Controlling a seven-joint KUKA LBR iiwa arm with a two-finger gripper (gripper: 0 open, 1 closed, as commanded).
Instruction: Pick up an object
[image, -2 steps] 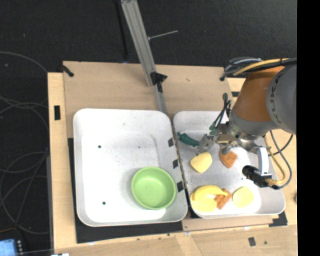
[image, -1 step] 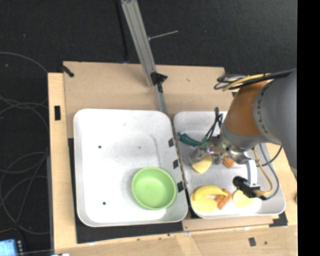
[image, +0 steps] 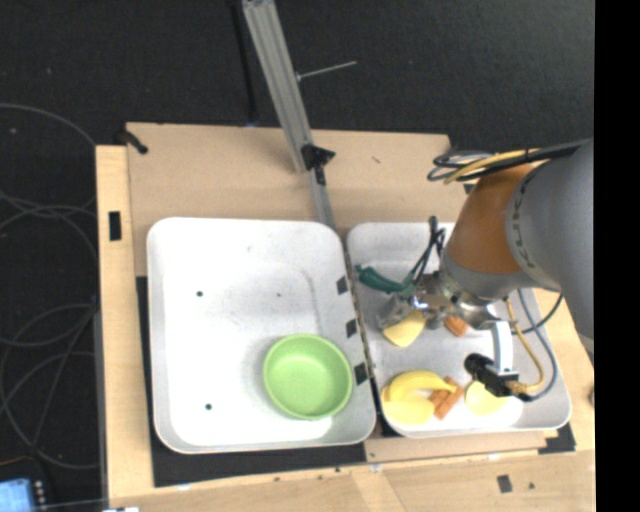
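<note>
My gripper (image: 422, 303) reaches down into the right bin (image: 390, 238), under the grey arm with its orange band. A pale yellow piece (image: 402, 331) lies right below and to the left of the gripper, touching or nearly touching it. A dark green item (image: 379, 281) lies just left of the gripper, near the bin's left wall. At the bin's front sit a larger yellow object (image: 412, 390), an orange carrot-like piece (image: 446, 402) and another yellow piece (image: 484, 402). A small orange bit (image: 456, 325) lies beside the wrist.
The left bin (image: 230, 270) holds a light green bowl (image: 308, 375) at its front right. A metal pole (image: 285, 90) slants down from the top to between the bins. Cables hang from the arm over the right bin's right side.
</note>
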